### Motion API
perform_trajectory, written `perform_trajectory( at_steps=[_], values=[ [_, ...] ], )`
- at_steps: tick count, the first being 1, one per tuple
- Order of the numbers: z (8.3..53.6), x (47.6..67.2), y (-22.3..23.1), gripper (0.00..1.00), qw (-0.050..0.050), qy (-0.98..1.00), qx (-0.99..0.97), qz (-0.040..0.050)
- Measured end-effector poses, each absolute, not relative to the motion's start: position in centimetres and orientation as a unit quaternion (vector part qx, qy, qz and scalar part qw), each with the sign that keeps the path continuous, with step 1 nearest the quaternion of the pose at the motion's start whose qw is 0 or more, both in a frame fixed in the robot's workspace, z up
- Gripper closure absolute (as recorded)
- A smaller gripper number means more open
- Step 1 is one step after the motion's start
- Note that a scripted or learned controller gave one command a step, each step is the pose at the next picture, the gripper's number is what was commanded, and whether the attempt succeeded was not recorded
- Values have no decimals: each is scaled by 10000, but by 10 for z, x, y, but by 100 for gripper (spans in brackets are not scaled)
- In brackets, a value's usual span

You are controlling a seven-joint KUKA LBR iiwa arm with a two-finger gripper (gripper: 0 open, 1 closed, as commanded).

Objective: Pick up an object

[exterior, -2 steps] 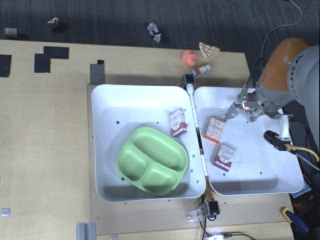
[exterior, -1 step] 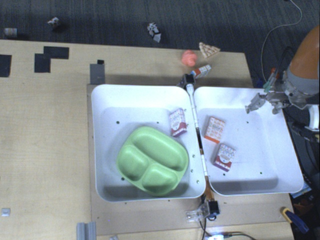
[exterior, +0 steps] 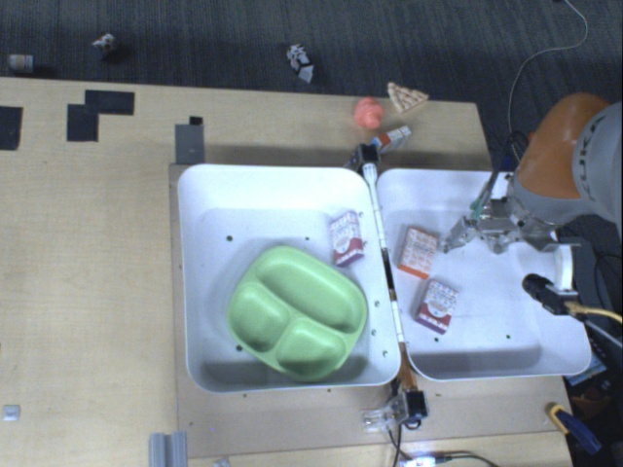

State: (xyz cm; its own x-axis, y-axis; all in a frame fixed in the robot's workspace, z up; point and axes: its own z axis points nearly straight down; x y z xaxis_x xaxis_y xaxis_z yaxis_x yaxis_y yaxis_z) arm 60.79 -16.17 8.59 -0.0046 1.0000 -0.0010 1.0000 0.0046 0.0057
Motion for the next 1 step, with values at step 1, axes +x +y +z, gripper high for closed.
perform_trajectory(
  at_steps=[1],
  values=[
    [152,656,-206,0,37,7088,7054,18]
  ],
)
